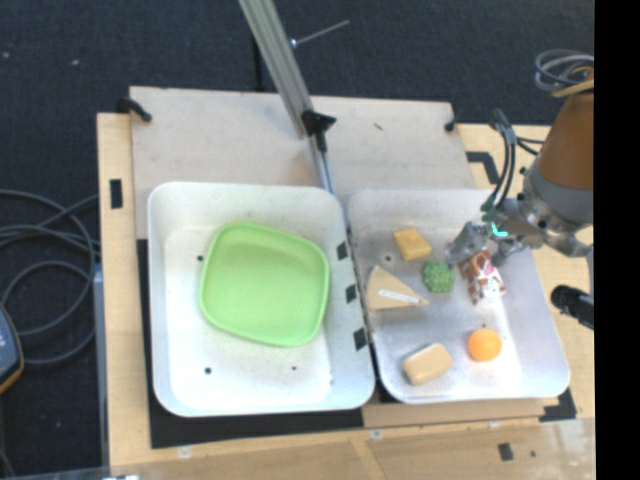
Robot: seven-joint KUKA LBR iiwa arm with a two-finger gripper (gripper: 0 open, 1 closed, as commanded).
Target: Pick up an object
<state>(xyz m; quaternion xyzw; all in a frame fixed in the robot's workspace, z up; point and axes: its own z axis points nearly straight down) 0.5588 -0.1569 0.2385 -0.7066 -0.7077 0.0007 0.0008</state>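
the gripper (478,251) hangs low over the right bin (530,368), its grey metal body reaching in from the right under the arm's (572,158) orange band. whether it is spread or closed cannot be told. right under its tip lies a small red and white toy (486,279), glossy and lumpy; whether it is gripped is unclear. just left of the tip sits a knobbly green broccoli piece (437,276), and beyond that a pale cream wedge (392,290) with flat faces. up and left is a small tan cube (411,243). below the tip rests a smooth orange ball (484,344), with a rounded beige block (427,363) to its left. far left, a matte green square plate (264,284) with rounded corners fills the left bin (175,368).
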